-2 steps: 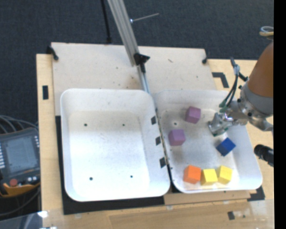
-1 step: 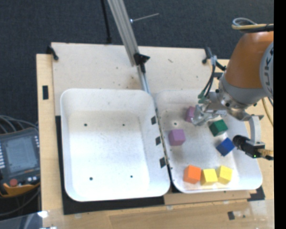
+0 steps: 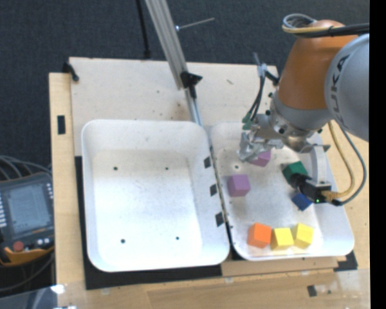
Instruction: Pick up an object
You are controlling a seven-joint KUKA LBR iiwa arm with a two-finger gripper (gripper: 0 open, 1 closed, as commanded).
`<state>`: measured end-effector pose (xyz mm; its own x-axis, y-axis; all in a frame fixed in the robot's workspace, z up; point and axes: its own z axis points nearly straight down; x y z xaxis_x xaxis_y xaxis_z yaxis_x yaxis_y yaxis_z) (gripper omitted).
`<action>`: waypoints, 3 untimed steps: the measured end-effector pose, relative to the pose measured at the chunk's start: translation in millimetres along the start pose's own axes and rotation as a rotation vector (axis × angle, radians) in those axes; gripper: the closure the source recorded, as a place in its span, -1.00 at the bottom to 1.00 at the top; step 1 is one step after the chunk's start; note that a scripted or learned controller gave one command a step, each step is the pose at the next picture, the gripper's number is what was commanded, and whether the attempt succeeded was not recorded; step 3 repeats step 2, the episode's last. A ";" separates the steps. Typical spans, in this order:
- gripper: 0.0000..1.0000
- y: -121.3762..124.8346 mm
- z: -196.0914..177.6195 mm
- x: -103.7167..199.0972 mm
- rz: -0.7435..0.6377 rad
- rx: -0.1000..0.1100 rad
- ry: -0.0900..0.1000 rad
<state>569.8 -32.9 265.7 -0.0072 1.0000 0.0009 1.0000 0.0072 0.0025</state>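
Note:
My gripper [image 3: 253,145] hangs low over the back part of the right bin [image 3: 334,234], under the orange-banded wrist. A small pink-purple block [image 3: 263,158] lies right at its lower tip, partly covered by it; I cannot tell whether they touch. A purple cube [image 3: 238,185] sits a little in front and to the left of it. To the right lie a green block [image 3: 294,170] and a blue block [image 3: 302,202], close to the arm's cable. Along the bin's front edge stand an orange cube [image 3: 259,235] and two yellow cubes [image 3: 282,238] [image 3: 304,235].
The left bin [image 3: 148,131] stands beside the right one, sharing a raised divider edge [image 3: 216,185]. A slanted aluminium post [image 3: 170,37] rises behind the bins. A teach pendant [image 3: 22,214] lies off the bench at the left.

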 end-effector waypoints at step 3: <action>1.00 23.6 15.3 101.2 0.001 0.000 -0.001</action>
